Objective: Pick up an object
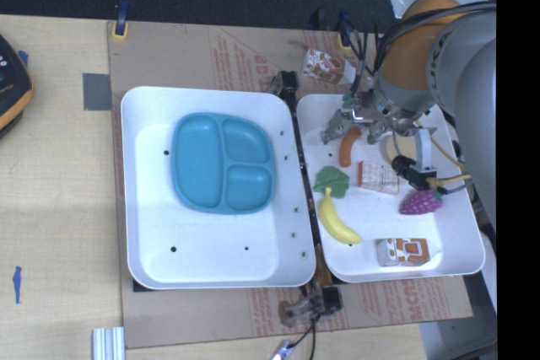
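Observation:
My gripper [349, 129] hangs over the far left part of the right bin [456, 261], fingers spread open. An orange-red sausage [345, 150] lies just below the fingertips, not held between them. Further toward the front lie a green leafy toy [331, 180], a yellow banana [337, 222], a small white and red packet [377, 176], purple grapes [420, 201] and a brown and white carton [402, 251]. The arm's grey body covers the bin's far right corner.
The left bin [152, 257] holds a blue divided plate [224, 162]. A small wrapped packet [323, 66] lies on the cardboard behind the right bin. A yellow and black device [12, 88] sits at the bench's left edge.

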### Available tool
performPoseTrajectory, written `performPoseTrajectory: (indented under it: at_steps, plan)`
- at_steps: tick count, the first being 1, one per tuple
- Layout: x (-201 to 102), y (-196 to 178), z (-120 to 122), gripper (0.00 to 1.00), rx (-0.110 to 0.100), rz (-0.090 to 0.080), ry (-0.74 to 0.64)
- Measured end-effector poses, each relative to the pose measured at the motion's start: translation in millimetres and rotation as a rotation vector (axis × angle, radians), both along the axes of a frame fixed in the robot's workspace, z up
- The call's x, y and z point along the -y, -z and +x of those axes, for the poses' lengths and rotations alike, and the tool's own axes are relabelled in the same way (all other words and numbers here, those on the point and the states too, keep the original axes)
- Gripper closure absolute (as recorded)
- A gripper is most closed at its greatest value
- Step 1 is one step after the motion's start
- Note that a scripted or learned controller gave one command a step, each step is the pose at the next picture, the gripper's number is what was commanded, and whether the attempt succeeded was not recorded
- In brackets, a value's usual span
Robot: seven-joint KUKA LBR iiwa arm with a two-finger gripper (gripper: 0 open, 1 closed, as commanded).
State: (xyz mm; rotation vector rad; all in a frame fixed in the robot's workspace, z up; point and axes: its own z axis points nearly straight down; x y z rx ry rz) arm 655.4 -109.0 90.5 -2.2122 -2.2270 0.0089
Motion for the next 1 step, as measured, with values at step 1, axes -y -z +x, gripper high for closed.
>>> performPoseTrajectory:
  at_steps: [1]
  plan:
    - [0.9, -11.8, 1.0, 1.0, 0.001, -0.001, -0.002]
